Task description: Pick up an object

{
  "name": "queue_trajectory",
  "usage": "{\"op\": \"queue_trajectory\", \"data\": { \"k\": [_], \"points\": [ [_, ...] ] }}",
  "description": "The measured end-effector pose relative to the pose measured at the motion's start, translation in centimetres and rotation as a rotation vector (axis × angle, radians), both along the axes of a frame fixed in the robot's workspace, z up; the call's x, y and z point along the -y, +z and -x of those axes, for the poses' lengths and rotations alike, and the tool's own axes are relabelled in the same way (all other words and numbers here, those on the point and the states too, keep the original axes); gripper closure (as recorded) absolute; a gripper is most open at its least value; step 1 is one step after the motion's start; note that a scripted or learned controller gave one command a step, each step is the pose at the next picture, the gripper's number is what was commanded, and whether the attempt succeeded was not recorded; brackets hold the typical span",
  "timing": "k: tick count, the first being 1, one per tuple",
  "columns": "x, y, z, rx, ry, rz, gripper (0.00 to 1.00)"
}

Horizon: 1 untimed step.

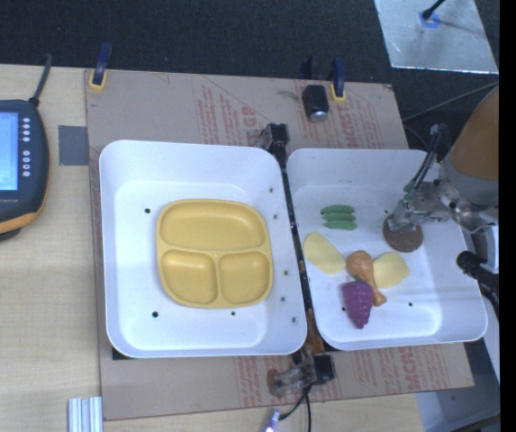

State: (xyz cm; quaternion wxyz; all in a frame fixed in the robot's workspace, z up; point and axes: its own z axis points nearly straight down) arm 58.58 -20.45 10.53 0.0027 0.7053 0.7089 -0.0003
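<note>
Claw [404,232] low in right bin [438,327] (grip state unclear), near green pea pod [338,216]

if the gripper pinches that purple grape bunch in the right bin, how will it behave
The purple grape bunch looks like moulded plastic: probably stiff and light. Its bumpy, tapering shape may slip. It touches the drumstick, which would likely shift too.

The gripper [404,229] hangs low in the right bin [438,327] (near 5 toy foods), beside the green pea pod [338,216].
</note>
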Motion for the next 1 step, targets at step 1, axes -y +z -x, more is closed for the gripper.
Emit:
{"op": "queue_trajectory", "data": {
  "k": [1],
  "points": [
    [-0.01,-0.02,0.01,0.000,0.000,0.000,0.00]
  ]
}}
